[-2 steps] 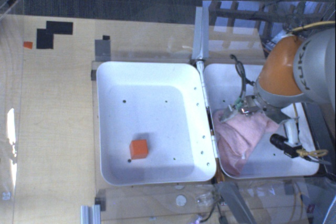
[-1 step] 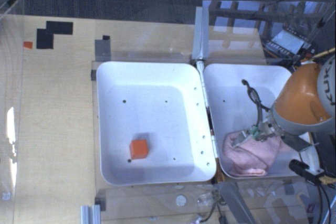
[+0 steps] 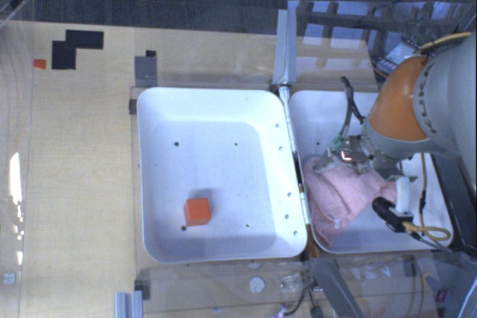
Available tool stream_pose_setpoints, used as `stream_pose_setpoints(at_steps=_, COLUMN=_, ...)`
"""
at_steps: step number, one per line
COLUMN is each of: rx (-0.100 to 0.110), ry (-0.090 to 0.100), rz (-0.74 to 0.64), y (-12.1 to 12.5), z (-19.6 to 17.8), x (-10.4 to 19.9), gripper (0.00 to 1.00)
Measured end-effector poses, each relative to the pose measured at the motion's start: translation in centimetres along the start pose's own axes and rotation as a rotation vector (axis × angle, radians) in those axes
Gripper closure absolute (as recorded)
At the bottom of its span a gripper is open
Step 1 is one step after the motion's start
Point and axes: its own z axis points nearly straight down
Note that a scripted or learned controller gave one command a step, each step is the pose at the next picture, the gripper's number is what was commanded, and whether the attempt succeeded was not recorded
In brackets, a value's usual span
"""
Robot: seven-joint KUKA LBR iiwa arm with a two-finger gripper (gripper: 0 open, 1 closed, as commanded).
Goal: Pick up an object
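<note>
in right bin [image 3: 328,104], hand [image 3: 345,157] touching pink cloth [image 3: 339,194]

Arm [image 3: 417,108] over pink cloth [image 3: 339,194] in right bin [image 3: 320,112]; orange block [image 3: 197,211] left.

One orange cube [image 3: 197,211], one pink cloth [image 3: 339,194]

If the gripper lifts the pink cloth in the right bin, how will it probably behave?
The pink cloth lies crumpled in soft folds, so it will likely be floppy and hang down when lifted. It looks thin, so probably light. Being spread against the right bin wall, part may drag along the bin before it comes free.
</note>
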Motion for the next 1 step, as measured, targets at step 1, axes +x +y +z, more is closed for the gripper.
stream_pose_setpoints(at_steps=1, rx=0.006, ry=-0.002, rz=0.178, y=6.64, z=0.31, x=-0.45, gripper=0.00)
